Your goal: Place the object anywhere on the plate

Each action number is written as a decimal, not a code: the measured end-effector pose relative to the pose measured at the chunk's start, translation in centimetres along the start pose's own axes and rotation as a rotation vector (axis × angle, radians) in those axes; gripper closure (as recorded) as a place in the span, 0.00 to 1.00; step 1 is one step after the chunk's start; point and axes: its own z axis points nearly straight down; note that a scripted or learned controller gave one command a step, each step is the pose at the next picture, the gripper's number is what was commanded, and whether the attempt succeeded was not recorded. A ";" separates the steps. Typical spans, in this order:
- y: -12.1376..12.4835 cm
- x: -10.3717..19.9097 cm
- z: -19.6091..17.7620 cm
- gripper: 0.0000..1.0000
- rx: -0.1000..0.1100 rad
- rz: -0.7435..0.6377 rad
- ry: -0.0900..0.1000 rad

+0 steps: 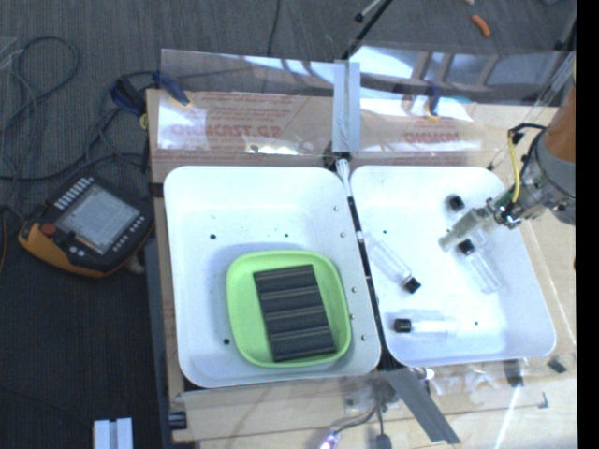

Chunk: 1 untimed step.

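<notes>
Camera view: left bin (192,218) holds green plate (241,283) bearing ribbed block (295,312).

The arm (564,162) comes in from the right edge of the camera view, in the upper half of the frame. Its orange band (574,124) sits at the very edge, partly cut off by it. Just below the band is the grey wrist (552,183), rounded and bulky. From the wrist the arm slants down and towards the view's left, narrowing as it goes. It ends in the claw (508,211), a small cluster of dark and metallic parts that points left and slightly down. The claw is small and blurred here, so its state cannot be read.
</notes>
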 end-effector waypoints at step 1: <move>1.9 7.0 -11.8 0.00 -0.001 0.005 -0.001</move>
